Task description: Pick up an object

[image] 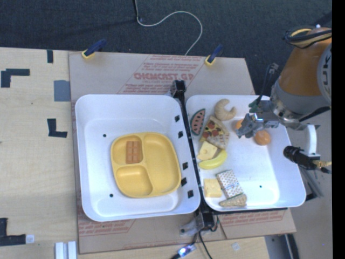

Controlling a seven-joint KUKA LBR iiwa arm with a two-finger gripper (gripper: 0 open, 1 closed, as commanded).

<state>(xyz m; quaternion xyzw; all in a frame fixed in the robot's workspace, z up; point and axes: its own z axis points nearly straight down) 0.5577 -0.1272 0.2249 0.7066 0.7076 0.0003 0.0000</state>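
My gripper hangs over the upper right part of the right bin. A small orange piece lies right at its left tip, and an orange ball sits just below and to the right of it. Whether the gripper touches either one is unclear. To the left of the gripper lie a pale croissant-shaped piece, a watermelon slice and a pizza slice.
Lower in the right bin lie a cheese wedge, a banana, a yellow block, a patterned packet and a bread slice. The left bin holds a yellow divided plate with a brown bar.
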